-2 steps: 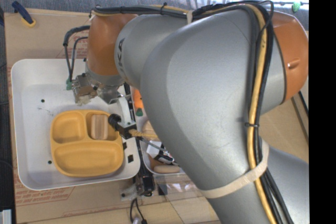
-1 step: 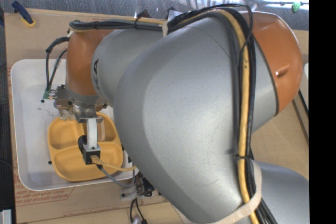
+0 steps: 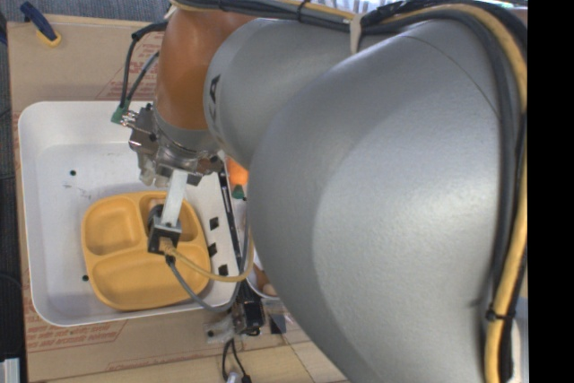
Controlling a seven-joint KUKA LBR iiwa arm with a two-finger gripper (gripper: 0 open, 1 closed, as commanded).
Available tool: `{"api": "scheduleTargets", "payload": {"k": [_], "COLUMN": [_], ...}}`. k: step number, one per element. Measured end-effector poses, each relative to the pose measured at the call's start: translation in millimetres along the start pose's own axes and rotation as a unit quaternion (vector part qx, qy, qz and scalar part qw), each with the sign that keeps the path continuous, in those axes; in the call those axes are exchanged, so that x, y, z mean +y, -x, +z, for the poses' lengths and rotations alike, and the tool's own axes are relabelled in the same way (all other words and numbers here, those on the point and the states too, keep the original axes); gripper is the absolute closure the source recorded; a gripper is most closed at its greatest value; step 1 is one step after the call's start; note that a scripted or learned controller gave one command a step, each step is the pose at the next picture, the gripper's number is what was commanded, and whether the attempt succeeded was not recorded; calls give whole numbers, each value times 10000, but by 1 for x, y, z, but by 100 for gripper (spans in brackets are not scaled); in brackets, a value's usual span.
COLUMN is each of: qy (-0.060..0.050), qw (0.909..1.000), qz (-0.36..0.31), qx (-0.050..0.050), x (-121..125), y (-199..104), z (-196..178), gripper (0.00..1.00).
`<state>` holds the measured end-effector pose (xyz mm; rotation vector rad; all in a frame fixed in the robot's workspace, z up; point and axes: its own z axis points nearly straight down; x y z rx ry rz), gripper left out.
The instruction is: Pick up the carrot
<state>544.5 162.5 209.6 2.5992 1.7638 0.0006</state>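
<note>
A small piece of the orange carrot [image 3: 235, 172], with a bit of green at its lower end, peeks out from under the arm at the right edge of the left bin [image 3: 45, 193]. The rest of it is hidden by the arm. My gripper [image 3: 176, 164] hangs from the orange wrist band over the left bin, just above the top right corner of a yellow divided plate [image 3: 112, 238]. It is a short way left of the carrot. The wrist and its fittings cover the gripper's lower end.
The yellow plate lies in the lower half of the left bin. The grey arm covers the right bin and most of the view's right side. A blue and yellow tool [image 3: 40, 24] lies on the bench at the upper left.
</note>
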Motion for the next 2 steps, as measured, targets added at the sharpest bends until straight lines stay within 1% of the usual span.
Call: {"api": "scheduleTargets", "payload": {"k": [1, 2], "qy": [7, -20], "qw": [10000, 9902], "qz": [-97, 1398], "qx": [-4, -18], "x": [46, 35], "y": [42, 52], "z": [-52, -55], "gripper": [100, 100]}}
